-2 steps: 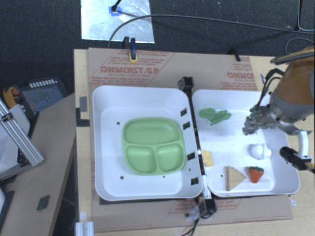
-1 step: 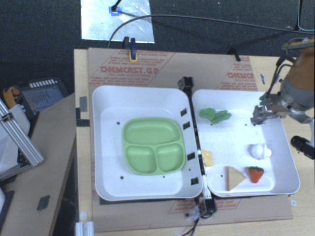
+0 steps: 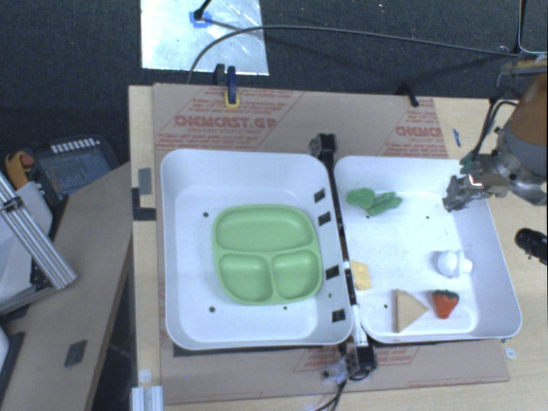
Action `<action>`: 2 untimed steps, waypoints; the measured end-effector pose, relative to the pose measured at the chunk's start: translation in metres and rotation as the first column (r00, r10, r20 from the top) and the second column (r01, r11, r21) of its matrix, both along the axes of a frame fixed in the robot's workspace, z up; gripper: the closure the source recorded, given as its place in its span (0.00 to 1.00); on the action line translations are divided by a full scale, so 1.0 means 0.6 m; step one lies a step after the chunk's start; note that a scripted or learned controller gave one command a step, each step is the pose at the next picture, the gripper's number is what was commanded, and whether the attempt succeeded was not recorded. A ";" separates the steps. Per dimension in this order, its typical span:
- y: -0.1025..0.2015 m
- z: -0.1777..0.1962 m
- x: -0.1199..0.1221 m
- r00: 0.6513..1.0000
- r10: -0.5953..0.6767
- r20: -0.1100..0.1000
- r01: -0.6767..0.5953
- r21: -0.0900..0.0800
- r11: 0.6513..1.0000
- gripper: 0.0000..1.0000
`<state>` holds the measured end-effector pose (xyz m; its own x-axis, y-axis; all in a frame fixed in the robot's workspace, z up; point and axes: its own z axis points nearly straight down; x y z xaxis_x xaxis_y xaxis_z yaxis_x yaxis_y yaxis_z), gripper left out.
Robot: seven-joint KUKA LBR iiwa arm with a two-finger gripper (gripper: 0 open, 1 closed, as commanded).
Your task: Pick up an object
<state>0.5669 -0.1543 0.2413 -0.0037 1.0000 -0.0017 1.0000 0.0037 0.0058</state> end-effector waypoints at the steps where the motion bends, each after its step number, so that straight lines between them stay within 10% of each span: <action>1: 0.089 -0.020 -0.024 1.000 0.005 -0.006 -0.005 0.003 1.000 1.00; 2: 0.182 -0.037 -0.040 1.000 0.005 -0.006 -0.005 0.004 1.000 1.00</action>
